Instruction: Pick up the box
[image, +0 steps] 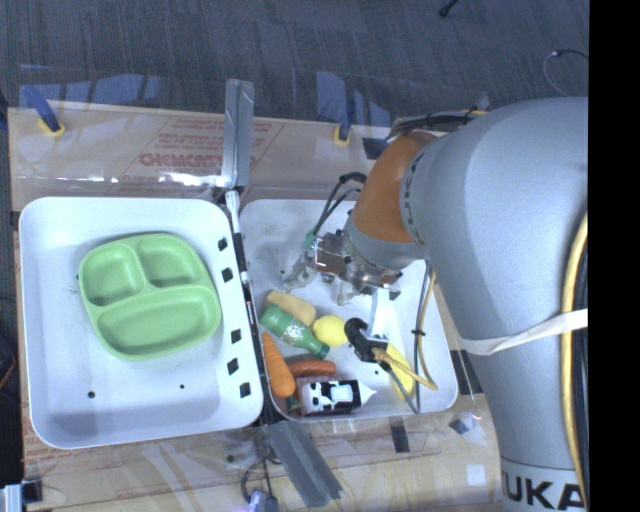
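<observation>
Box (330, 396) not yet picked: lies at near edge of right bin (262, 225), just beside carrot (279, 368). Gripper (335, 272) hangs above bin's middle, well short of box. Jaws: can't tell open or closed. Reach, grasp, lift all left.

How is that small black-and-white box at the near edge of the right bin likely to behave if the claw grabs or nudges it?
The box looks like a small carton, so it is probably light and may dent under a hard squeeze. It lies flat, so tipping seems unlikely. It is crowded by the carrot and the right bin wall, so a nudge would likely jam it rather than slide it free.
</observation>
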